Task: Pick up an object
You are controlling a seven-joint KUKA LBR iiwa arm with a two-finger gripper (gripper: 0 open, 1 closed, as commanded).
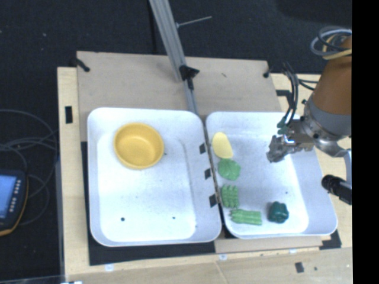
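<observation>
Pincer (pixel 276 152) well right of yellow piece (pixel 222 145).

Both bins are white: the left bin (pixel 106 218) carries a few small dark specks, the right bin (pixel 308 182) likewise. A bowl (pixel 138 145) is yellow-orange throughout. A pale yellow piece (pixel 222 145) lies above four green items: a mid-green rounded piece (pixel 229 170), a ridged green block (pixel 229 195), a lighter green ribbed bar (pixel 246 217), and a dark teal-green lump (pixel 278 212). The bench top (pixel 136 81) is tan. The arm (pixel 334 93) is grey with an orange band.
</observation>
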